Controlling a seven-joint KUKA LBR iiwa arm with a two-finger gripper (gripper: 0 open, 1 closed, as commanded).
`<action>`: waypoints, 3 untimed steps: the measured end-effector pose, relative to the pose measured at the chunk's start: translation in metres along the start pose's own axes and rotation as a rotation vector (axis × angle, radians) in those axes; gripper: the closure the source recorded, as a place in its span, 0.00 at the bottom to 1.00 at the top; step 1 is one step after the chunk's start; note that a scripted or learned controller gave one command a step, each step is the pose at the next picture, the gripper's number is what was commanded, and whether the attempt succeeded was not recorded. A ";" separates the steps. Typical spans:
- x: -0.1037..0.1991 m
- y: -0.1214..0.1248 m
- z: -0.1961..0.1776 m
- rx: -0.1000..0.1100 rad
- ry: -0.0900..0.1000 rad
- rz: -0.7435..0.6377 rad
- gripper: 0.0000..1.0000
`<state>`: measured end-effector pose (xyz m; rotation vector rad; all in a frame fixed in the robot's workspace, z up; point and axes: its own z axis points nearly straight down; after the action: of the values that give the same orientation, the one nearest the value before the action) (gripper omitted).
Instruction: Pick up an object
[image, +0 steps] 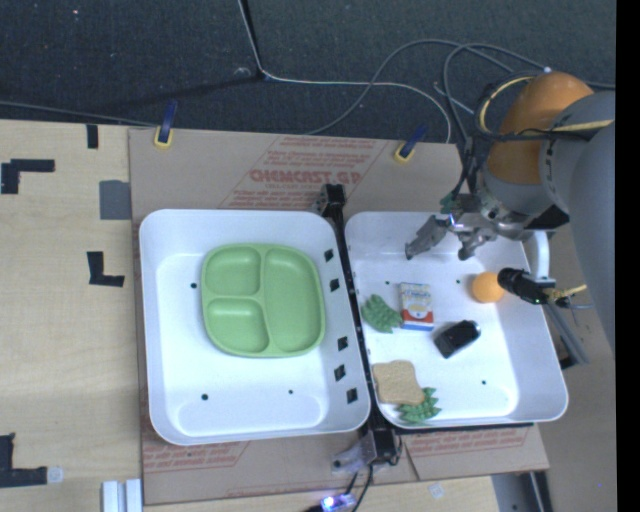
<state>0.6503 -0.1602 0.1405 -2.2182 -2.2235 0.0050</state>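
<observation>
Carton (416, 305) upright in view, long axis near-far; jaws empty.

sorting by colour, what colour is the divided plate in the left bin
Light green: the divided plate shows best in the camera view, lying in the white left bin.

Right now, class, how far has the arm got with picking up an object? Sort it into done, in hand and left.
Done: the gripper has reached the right bin, hanging open near its far edge. In hand: nothing sits between its fingers. Left: the whole pick. The orange ball, small box, black block, cracker and green pieces all lie in the bin. The green plate sits in the left bin.
</observation>
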 end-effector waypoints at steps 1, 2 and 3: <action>0.001 -0.001 0.054 0.002 0.001 0.000 0.00; 0.002 0.000 0.041 -0.001 0.000 -0.002 1.00; 0.011 0.005 -0.007 -0.005 0.002 0.000 1.00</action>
<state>0.6555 -0.1497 0.1477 -2.2205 -2.2249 -0.0029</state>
